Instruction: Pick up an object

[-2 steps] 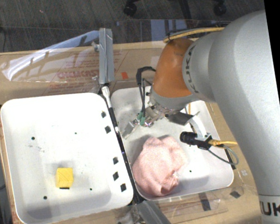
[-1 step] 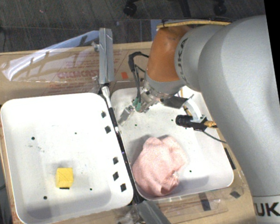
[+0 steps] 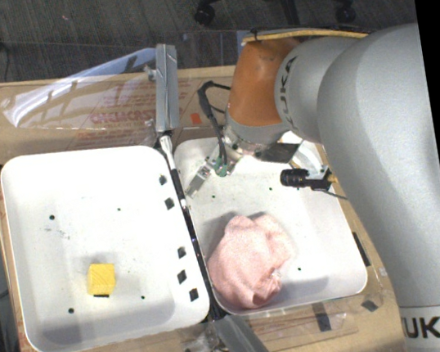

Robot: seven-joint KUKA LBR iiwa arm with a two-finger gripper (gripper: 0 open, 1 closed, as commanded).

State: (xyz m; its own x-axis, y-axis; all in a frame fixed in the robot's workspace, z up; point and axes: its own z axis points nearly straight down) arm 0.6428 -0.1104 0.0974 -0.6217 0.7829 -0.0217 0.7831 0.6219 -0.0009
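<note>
Pink, crumpled cloth (image 3: 251, 259) is lying against the near-left corner of the right bin (image 3: 326, 220); a yellow block (image 3: 101, 278) is sitting toward the near edge of the left bin (image 3: 32, 242). Gripper (image 3: 220, 165) is hovering by the right bin's far-left corner, apparently staging; its grasp state cannot be judged.

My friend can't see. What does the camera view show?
A grey robot arm with an orange band reaches over the right white bin, which holds a crumpled pink cloth. The left white bin holds a small yellow block.
</note>
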